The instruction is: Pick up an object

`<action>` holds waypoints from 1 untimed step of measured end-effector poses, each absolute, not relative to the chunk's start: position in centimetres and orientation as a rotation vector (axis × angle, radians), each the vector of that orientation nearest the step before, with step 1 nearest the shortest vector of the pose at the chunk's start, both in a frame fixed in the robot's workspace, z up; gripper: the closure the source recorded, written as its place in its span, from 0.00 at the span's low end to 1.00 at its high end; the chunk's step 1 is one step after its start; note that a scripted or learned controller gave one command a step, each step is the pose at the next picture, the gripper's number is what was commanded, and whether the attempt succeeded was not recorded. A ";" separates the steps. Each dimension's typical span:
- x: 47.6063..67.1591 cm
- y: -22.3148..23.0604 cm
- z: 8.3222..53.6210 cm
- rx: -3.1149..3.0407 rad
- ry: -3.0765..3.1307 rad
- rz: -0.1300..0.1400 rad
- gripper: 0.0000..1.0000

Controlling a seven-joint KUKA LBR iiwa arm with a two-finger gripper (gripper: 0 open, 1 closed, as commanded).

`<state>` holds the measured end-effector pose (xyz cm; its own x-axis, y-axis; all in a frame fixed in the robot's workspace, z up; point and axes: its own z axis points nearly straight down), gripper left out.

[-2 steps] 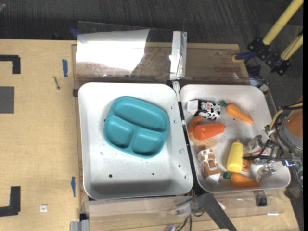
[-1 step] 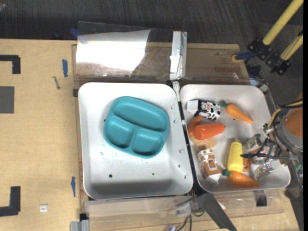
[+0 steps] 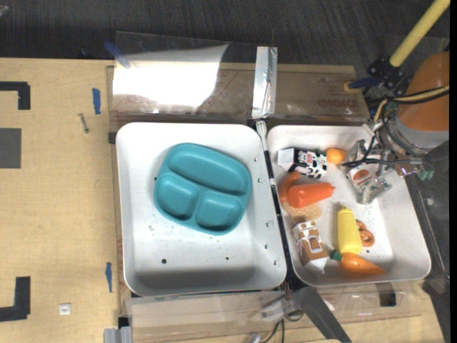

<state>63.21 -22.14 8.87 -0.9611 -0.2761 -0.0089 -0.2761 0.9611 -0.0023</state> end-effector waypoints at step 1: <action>55.7 -18.4 8.9 -0.391 3.107 -0.002 0.00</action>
